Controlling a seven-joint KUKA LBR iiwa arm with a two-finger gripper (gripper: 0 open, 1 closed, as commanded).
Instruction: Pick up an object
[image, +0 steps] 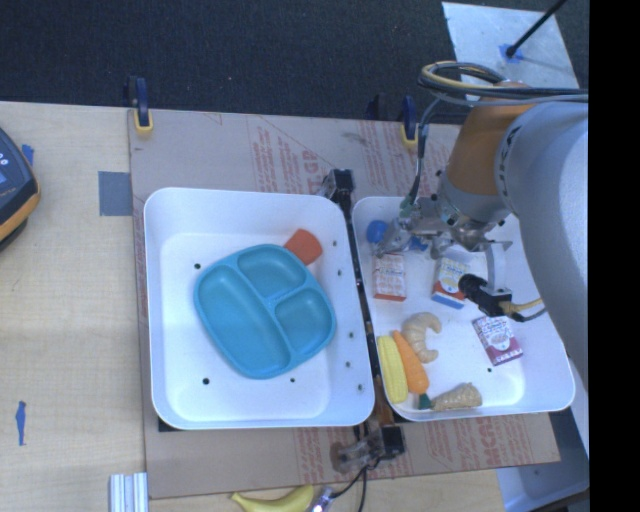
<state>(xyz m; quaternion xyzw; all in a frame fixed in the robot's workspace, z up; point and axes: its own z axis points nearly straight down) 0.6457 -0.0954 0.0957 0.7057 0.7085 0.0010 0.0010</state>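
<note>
while the arm hangs low over the right bin (545, 400), the near side of the surface (70, 380) shows a banana (275, 497) below both bins. inside that bin's near end lie an ice cream cone (458, 397), a corn cob (392, 368), a carrot (411, 362) and a croissant (423, 334), with a red packet (497, 338) to the right. in the left bin (165, 300) a blue divided plate (264, 309) touches an orange cup (303, 246). farther back, the pincer (436, 232) hovers near a blue ball (376, 231) and 2 small cartons; i cannot tell how it is set. this looks like the approach step: nothing lifted yet. next it must settle on 1 item and descend squarely.
</note>
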